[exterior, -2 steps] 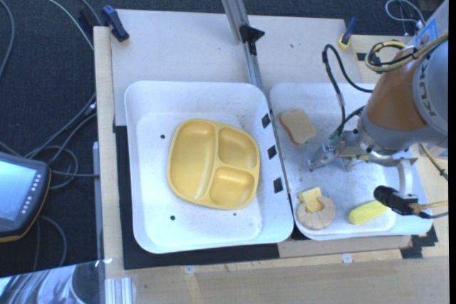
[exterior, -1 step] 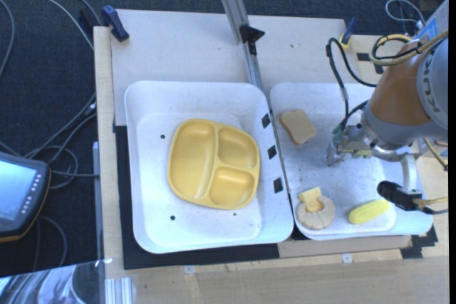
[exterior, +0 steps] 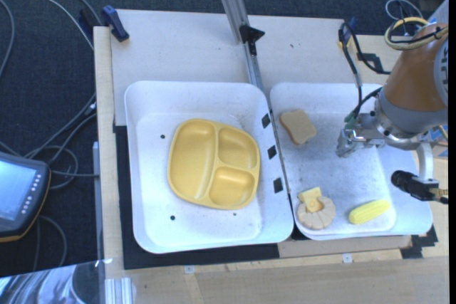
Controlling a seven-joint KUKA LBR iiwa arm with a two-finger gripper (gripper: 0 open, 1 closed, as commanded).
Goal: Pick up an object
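Claw (exterior: 347,142) hangs over the right bin (exterior: 370,100), near the bread slice (exterior: 298,127); I cannot tell its state.
The bread slice lies flat, looks light and stiff like toy food; best pinched across its narrow sides.

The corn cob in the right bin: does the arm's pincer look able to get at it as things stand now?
Probably yes. The corn cob lies alone near the right bin's front edge, apart from the pastry toy. The pincer hovers over the same bin, with bare floor between them.
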